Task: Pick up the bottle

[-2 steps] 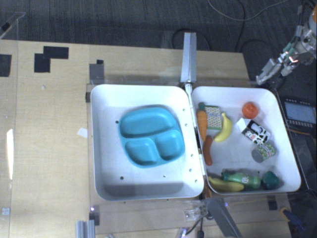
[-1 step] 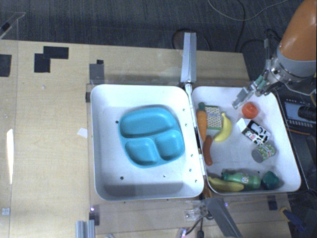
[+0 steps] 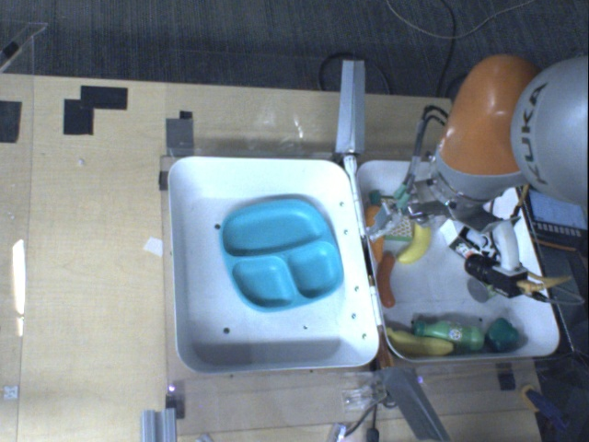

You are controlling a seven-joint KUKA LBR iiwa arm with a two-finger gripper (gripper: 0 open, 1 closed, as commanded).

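Note:
The green bottle [image 3: 449, 331] lies on its side near the front wall of the right bin [image 3: 543, 339]. A yellow banana [image 3: 416, 343] touches its left end and a dark teal object [image 3: 502, 334] sits at its right end. My gripper [image 3: 391, 217] hangs over the back left part of the right bin, well apart from the bottle and above another yellow banana [image 3: 417, 244]. The grey arm with its orange band [image 3: 488, 118] covers the back right of that bin.
A red-brown sausage-like piece [image 3: 386, 279] lies along the right bin's left wall, with an orange item [image 3: 371, 216] behind it. The left bin [image 3: 198, 339] holds a blue three-compartment tray [image 3: 281, 251]. Cables and a grey piece [image 3: 488, 279] hang by the wrist.

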